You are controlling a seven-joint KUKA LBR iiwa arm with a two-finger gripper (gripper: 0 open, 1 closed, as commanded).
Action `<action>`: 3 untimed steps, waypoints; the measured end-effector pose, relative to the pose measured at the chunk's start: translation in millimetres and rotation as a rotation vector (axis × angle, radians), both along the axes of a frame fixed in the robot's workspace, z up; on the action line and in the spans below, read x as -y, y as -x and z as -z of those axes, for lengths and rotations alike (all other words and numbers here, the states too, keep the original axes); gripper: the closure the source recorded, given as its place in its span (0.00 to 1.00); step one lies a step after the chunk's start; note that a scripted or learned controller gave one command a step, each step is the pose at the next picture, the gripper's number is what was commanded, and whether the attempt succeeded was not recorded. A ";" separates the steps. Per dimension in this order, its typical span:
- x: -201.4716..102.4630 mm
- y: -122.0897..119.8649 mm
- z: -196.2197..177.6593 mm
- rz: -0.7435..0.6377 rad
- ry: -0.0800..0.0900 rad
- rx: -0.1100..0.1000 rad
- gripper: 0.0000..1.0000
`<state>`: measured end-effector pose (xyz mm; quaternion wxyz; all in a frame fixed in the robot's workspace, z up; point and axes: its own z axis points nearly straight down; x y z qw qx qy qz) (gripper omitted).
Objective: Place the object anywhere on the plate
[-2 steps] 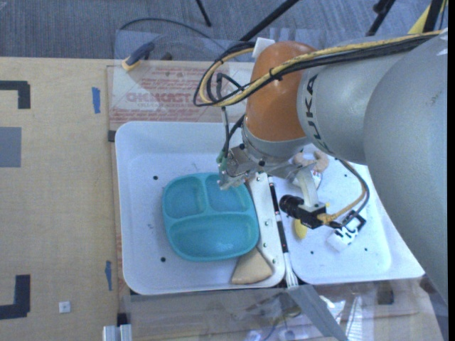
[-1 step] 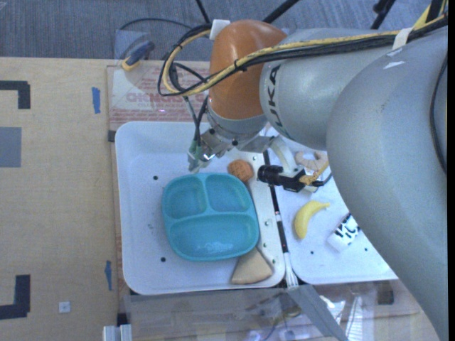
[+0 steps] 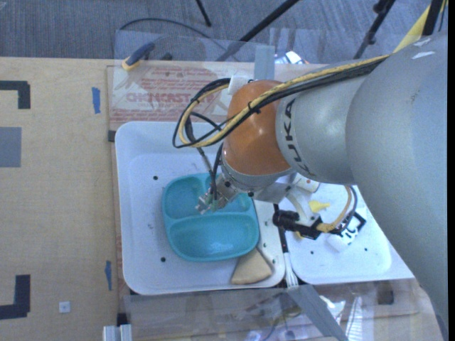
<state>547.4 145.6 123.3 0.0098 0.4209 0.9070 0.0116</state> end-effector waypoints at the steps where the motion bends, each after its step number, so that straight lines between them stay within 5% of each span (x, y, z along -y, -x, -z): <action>1: -58.3 -93.1 -81.7 -0.125 0.013 -0.022 1.00; 2: 25.7 -60.4 -75.5 -0.051 0.013 -0.026 1.00; 3: 25.7 -60.4 -75.5 -0.051 0.013 -0.026 0.00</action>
